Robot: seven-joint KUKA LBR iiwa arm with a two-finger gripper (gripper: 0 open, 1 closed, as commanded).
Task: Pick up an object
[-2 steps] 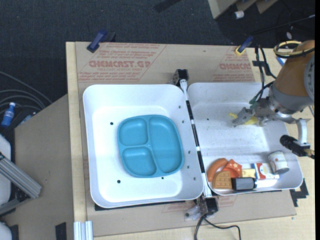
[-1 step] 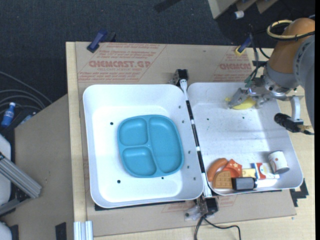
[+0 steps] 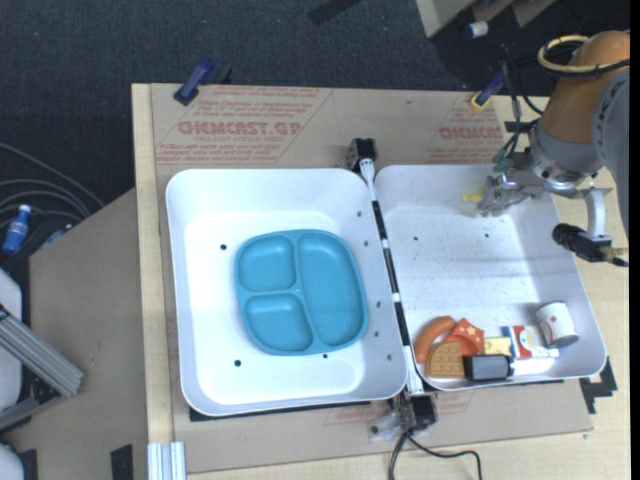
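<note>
Gripper [image 3: 490,198] sits over the far end of the right bin [image 3: 450,258]; can't tell how it's set or whether it has anything. The stuff to grab, a cup [image 3: 553,322] and toy food [image 3: 452,346], is piled in the near corner. A blue tray [image 3: 298,290] sits in the left bin [image 3: 200,268].

Table [image 3: 300,128]: flat top covered with tan protective sheet printed in red lettering. Two shallow white bins lie directly on it, side by side, touching along their inner edges. Left bin [image 3: 200,298]; right bin [image 3: 440,228]. Blue clamp [image 3: 196,80] at far left edge of table, second blue clamp [image 3: 487,94] at far right edge.
</note>
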